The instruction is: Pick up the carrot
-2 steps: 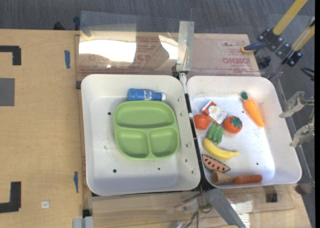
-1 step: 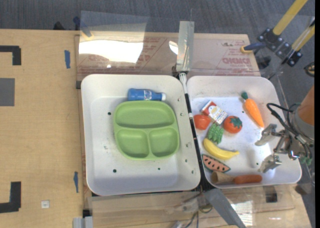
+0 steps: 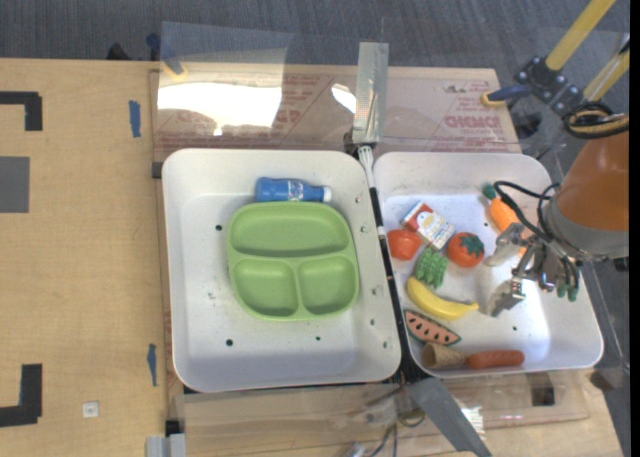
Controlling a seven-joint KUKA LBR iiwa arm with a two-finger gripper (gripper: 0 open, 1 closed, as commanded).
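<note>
Carrot (image 3: 501, 211) lying diagonal, upper left to lower right, near right bin (image 3: 575, 345) upper-right wall. Jaws spread, holding nothing.

Bright, even overhead light; strong white glare on the clear sheet (image 3: 225, 100) at the counter's (image 3: 80, 245) far edge. Soft shadows, slightly soft focus throughout.

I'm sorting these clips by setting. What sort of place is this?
Probably a robotics lab bench, not a kitchen: two white bins sit on a board, toy food such as a carrot and banana fills the right one, and a robot arm reaches in.
</note>
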